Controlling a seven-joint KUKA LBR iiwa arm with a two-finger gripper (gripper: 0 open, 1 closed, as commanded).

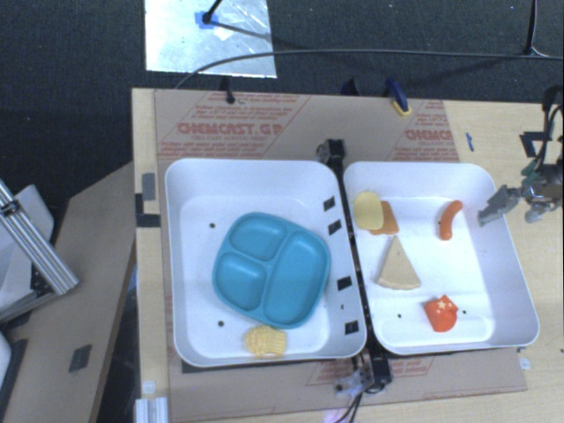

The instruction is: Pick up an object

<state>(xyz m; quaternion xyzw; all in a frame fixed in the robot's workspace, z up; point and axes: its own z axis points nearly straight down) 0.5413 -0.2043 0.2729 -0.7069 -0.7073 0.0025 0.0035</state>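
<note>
The right bin (507,263) holds a yellow piece on an orange one (374,212), an orange sausage (448,218), a tan wedge (399,265) and a red-orange piece (441,313). A blue divided plate (270,269) and a yellow corn piece (265,340) lie in the left bin (189,263). My gripper (520,199) hangs at the right bin's far right rim, to the right of the sausage and apart from it, with nothing seen between its fingers.
A divider with black clips (344,236) runs between the bins. A shiny foil sheet (209,25) lies on the dark floor behind the bench. A metal frame (35,254) stands at the left.
</note>
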